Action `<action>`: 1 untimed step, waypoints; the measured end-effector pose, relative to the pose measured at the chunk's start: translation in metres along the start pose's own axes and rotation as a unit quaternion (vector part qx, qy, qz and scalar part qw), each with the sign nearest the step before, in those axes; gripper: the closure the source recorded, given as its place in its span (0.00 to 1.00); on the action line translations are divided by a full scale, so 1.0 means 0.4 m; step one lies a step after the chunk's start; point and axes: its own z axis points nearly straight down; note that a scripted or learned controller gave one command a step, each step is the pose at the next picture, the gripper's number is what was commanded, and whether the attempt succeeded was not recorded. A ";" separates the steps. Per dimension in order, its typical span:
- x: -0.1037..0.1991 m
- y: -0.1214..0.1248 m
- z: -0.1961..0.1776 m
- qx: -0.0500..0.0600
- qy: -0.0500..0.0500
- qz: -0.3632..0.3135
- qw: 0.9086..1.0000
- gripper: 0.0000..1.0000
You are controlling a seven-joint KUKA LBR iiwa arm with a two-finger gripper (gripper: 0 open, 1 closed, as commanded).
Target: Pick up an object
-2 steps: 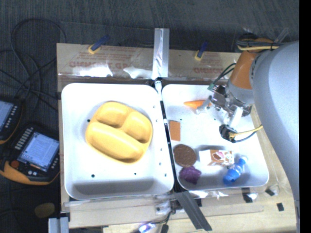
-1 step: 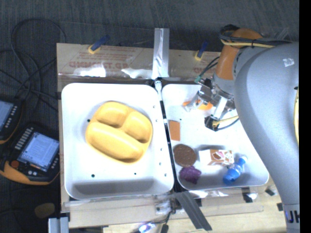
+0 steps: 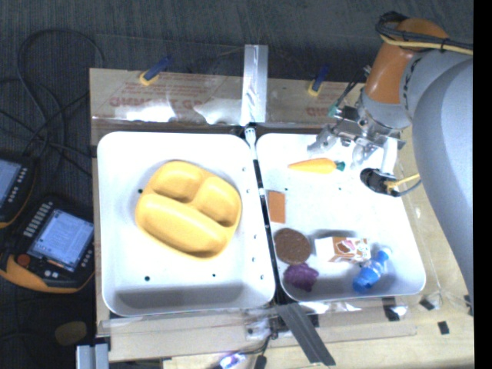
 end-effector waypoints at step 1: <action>0.063 -0.013 0.142 -0.002 0.001 -0.003 1.000 0.00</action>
